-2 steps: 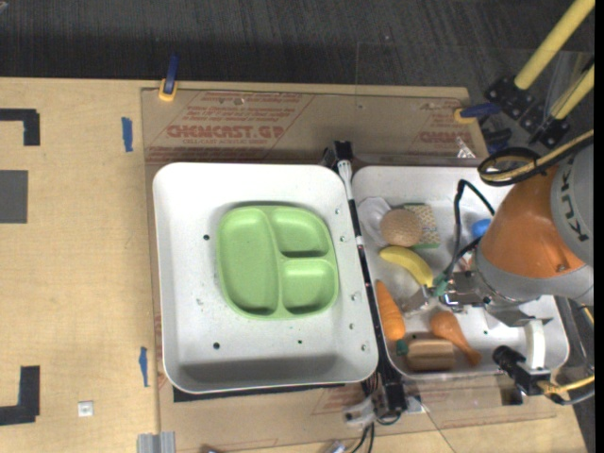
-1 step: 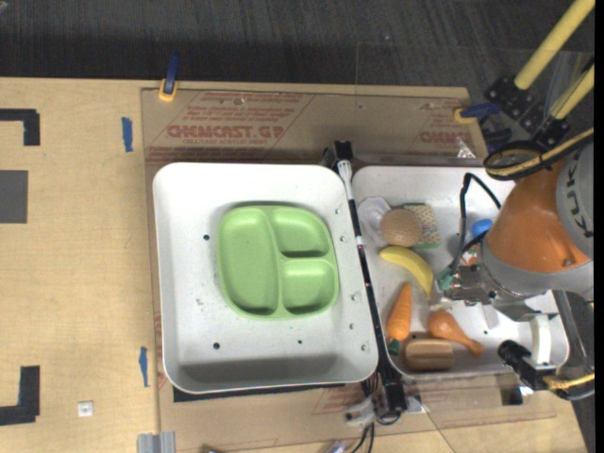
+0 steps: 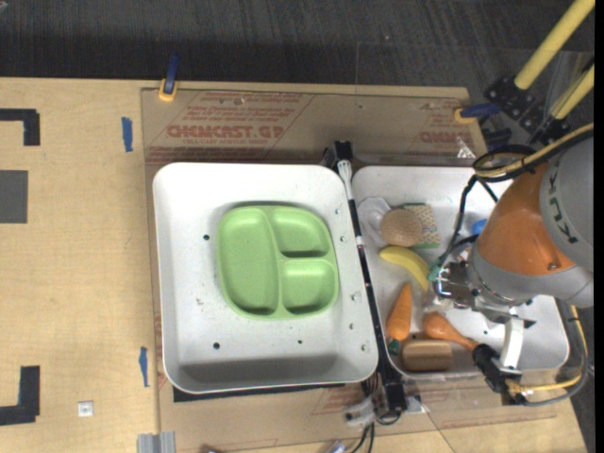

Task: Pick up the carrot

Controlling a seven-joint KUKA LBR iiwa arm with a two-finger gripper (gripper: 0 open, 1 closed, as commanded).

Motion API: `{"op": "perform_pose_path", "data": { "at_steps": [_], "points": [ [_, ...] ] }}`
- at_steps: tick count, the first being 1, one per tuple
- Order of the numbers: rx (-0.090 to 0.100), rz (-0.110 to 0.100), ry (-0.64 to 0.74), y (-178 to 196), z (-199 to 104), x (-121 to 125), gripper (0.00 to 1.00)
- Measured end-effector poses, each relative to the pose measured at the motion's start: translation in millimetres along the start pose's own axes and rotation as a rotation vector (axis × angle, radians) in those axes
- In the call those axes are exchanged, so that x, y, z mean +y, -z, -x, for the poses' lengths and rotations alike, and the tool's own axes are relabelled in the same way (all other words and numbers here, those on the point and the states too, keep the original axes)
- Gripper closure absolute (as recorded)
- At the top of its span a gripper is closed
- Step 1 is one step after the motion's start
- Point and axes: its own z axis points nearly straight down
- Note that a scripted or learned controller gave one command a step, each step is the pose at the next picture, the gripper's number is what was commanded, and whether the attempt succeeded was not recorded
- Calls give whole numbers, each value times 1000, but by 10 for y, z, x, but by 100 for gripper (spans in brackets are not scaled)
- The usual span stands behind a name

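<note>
The carrot [image 3: 400, 312] is an orange tapered piece lying lengthwise near the left wall of the right bin [image 3: 547, 347], just below a yellow banana [image 3: 406, 264]. My gripper [image 3: 450, 288] hangs over the middle of that bin, a little right of the carrot and above a second orange item [image 3: 444, 328]. The grey wrist and orange band [image 3: 517, 239] cover much of the bin's right half. The carrot rests on the bin floor, apart from the gripper.
A brown block [image 3: 427, 355] lies at the right bin's front, below the carrot. A speckled tan round item [image 3: 408, 225] sits at its back. The left bin [image 3: 189, 253] holds a green divided plate [image 3: 278, 260]. Cables run beside the arm.
</note>
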Motion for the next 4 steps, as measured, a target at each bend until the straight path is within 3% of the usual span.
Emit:
{"op": "perform_pose_path", "data": {
  "at_steps": [1,2,3,4],
  "points": [
    [8,-5,5,-13,-45,-6,0],
    [27,-15,83,-21,750,205,0],
    [11,-18,58,954,-162,-41,0],
    [6,-17,63,51,-24,-38,0]
  ]
}}
